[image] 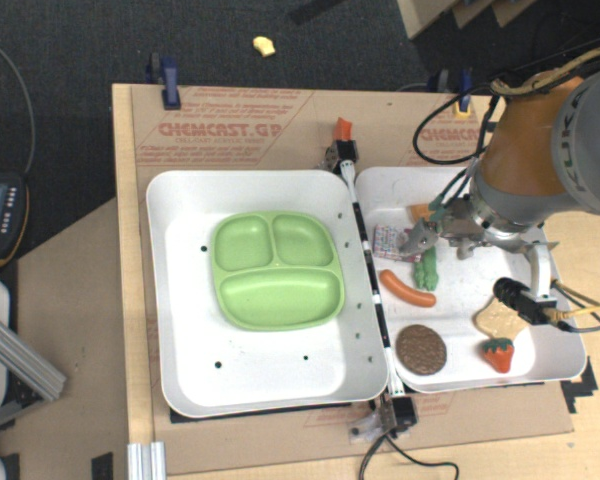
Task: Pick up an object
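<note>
Brown patty (421,349) nearest; end effector (423,246) over green item (425,267), grip state unclear.

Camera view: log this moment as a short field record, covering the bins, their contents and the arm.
left bin: green divided plate
right bin: hot dog, green toy, brown round patty, strawberry, tan flat piece
arm: over right bin, from the right
gripper: low, by green toy
grasp: none visible
</note>
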You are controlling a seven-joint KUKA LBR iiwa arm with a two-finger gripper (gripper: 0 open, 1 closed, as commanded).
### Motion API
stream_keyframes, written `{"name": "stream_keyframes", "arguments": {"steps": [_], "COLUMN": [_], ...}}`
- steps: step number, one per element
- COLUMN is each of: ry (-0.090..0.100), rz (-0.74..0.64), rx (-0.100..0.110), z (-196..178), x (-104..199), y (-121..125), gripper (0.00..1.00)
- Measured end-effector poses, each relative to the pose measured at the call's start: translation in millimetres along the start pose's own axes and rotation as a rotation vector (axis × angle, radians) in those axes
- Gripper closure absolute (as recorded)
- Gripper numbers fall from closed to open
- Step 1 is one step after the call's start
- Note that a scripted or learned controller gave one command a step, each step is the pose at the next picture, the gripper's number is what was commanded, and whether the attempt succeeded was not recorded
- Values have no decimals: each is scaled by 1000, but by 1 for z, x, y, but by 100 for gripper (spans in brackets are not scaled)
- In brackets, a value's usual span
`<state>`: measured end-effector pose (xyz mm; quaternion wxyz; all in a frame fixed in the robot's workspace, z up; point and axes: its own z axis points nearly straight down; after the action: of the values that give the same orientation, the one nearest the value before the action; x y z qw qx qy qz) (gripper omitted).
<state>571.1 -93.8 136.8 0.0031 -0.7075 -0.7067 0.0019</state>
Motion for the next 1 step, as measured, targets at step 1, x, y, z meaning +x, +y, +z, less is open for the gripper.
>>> {"name": "stream_keyframes", "arguments": {"steps": [1], "ry": [0], "rz": [0], "rx": [-1], "z": [56], "x": [-9], "y": [0], "gripper": [0]}}
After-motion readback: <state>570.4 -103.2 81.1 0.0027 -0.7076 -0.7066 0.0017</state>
